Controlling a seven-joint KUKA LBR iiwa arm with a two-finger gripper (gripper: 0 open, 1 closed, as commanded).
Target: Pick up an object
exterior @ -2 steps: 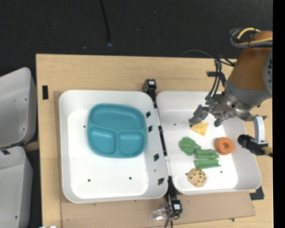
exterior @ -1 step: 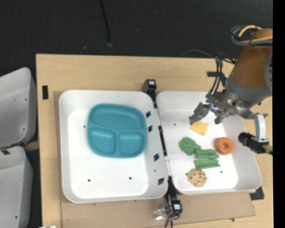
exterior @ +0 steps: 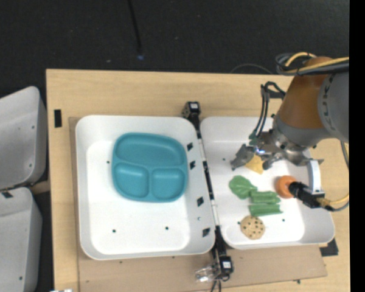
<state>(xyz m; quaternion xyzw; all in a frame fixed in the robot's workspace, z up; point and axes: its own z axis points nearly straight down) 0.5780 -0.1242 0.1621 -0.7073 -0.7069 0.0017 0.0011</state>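
I'm seeing even, fairly bright overhead light. The white bins [exterior: 97,236] are glaring a little, nearly washing out. Shadows are lying soft and faint under the arm [exterior: 304,108]. The floor around the bench [exterior: 140,84] is reading almost black. Small items are looking slightly soft, with low resolution blurring edges.

No words, labels, brand marks or numbers can be read on anything here; nothing carries legible writing
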